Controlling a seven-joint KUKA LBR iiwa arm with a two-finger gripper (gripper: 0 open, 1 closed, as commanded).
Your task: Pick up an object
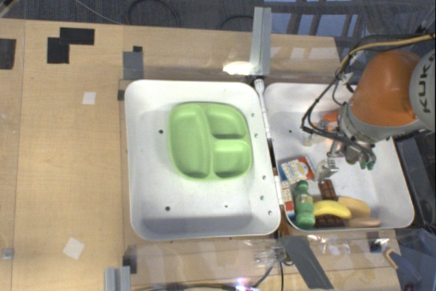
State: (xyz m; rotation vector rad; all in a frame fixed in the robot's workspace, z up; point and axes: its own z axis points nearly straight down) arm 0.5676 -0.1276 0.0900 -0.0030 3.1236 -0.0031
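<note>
Two shallow white bins sit side by side on a pale wooden bench [61, 174], seen from above at a slant. The left bin [146, 215] carries a light green divided tray [208, 140], lying flat near its middle, with one long compartment on the left and two smaller ones on the right. The right bin [402, 204] holds a cluster of small objects gathered in its near left corner: a flat packet [297, 169] with red, white and blue printing whose writing is too small to read, a green bottle [304, 208] just near of the packet, a yellow banana [332, 209] lying across to the right of the bottle, a dark brown bar [328, 189] just far of the banana, and a pale tan piece [361, 220] at the near edge. The grey arm with its orange band [383, 95] reaches in from the right above this bin; part of the lettering "KU" is legible on its grey casing at the frame's right edge. The gripper [332, 165] hangs over the bin floor just right of the packet and far of the brown bar; whether the jaws are apart or together cannot be told, and nothing is visibly between them. Black patches [68, 43] mark the far left of the bench.
</note>
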